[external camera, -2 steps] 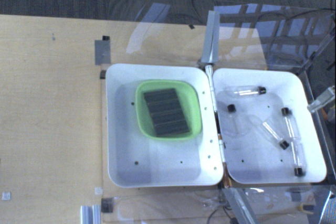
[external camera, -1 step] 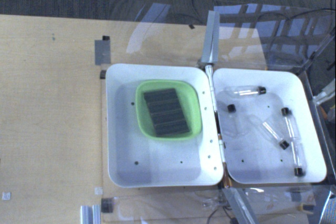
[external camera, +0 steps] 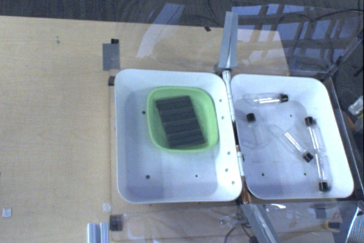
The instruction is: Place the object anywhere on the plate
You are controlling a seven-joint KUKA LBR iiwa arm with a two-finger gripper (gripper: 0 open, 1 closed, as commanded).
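A green square plate point(external camera: 211, 122) sits in the upper half of the left white bin point(external camera: 170, 188). A dark grey ribbed rectangular block point(external camera: 180, 121) lies flat on the plate, tilted slightly, well inside its rim. Nothing is touching the block.
The right white bin point(external camera: 273, 179) holds several clear tubes with black caps: one near the top point(external camera: 267, 99), one slanted at mid right point(external camera: 296, 144), one long upright by the right wall point(external camera: 317, 151). A loose black cap point(external camera: 249, 117) lies at its left. A metal divider point(external camera: 228, 42) rises behind the bins.
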